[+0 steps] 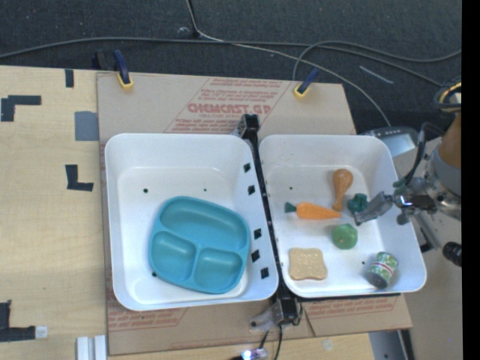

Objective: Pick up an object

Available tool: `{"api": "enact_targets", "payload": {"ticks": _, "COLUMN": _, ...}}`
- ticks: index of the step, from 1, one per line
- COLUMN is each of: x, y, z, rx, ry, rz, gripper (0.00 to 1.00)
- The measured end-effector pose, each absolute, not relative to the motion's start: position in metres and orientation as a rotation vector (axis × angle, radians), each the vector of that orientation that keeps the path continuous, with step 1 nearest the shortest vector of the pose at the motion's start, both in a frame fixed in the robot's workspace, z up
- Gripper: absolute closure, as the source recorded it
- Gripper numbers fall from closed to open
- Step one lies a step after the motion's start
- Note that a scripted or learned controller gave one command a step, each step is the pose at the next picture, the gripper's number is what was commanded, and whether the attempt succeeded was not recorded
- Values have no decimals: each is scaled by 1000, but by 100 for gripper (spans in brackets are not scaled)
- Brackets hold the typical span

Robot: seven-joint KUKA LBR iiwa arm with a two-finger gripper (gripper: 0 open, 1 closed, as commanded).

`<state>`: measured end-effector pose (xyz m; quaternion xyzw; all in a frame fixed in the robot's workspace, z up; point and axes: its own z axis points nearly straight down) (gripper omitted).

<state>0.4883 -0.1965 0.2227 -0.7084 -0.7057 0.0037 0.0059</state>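
The carrot (319, 211) lies flat in the right bin (300, 152), just to the left of the tool (373, 208), its orange body pointing toward the tool and its green leaf end turned away toward the divider between the bins. The tool reaches in over the right rim of that bin from the arm (439, 178), low above the bin floor; its grey finger slants down and to the left, and whether it is released or clenched cannot be told from this angle, though nothing is seen gripped in it. Touching or almost touching the tool's tip is a small dark green piece (358, 201). Just beyond that, up and to the left of the tool, a tan drumstick (341, 184) stands on end along the bin floor, its thin end near the carrot. Below and slightly left of the tool sits a green apple (345, 236), close beside the carrot's thick end. Further below the tool, near the bin's front right corner, a small green-labelled can (382, 268) lies tilted. Below and well to the left of the tool, a slice of bread (307, 264) rests flat near the front wall. Far to the left of the tool, past the divider, the left bin (127, 163) holds a blue divided plate (199, 244). Both bins rest on a sheet of cardboard (225, 103) clamped to the desk (45, 201).
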Motion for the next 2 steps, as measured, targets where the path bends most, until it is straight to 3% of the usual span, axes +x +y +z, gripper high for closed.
{"api": "enact_targets", "payload": {"ticks": 1, "x": 491, "y": -196, "z": 229, "rx": -2220, "ry": -2221, "rz": 2, "gripper": 0}}
{"api": "enact_targets", "payload": {"ticks": 2, "x": 493, "y": -206, "z": 178, "rx": -2219, "ry": -2218, "rz": 5, "gripper": 0}}
